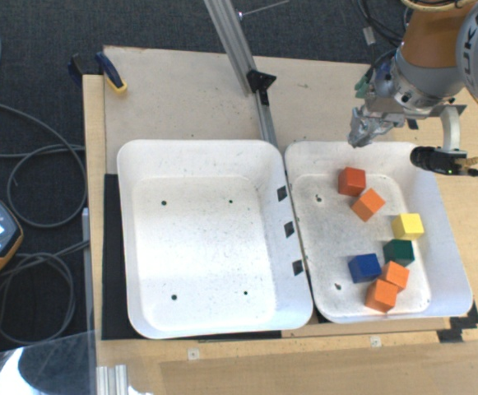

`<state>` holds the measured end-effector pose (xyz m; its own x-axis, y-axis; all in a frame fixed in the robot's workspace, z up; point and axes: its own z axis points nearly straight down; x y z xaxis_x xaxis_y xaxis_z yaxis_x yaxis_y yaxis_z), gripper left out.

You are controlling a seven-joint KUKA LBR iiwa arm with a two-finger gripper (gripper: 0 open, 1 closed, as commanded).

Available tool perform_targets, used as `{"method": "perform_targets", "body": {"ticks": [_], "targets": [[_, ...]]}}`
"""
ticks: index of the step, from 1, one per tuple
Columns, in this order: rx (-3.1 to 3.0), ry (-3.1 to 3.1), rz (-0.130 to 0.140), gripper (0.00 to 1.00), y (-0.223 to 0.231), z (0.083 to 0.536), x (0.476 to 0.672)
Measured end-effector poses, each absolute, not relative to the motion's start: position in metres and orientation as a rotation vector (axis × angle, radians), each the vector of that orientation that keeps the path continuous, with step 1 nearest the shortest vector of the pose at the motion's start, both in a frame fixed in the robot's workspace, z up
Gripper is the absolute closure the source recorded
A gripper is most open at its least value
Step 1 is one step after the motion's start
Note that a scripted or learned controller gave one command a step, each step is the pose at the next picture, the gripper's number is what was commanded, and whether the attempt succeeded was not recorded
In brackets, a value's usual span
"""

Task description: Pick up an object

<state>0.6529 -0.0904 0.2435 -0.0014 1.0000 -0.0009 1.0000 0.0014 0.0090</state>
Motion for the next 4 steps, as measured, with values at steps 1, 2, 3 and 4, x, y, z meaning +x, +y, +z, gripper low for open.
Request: {"method": "perform_targets", "body": {"ticks": [1,2,3,4], "targets": [[2.215,2.218,0.008,1.0,-0.09,0.299,0.654],[2.218,2.231,-0.001,1.0,-0.037,0.276,0.653],[2.218,2.229,-0.001,1.0,0.007,0.273,0.648],[2.218,2.23,-0.003,1.0,0.051,0.267,0.647]]}}
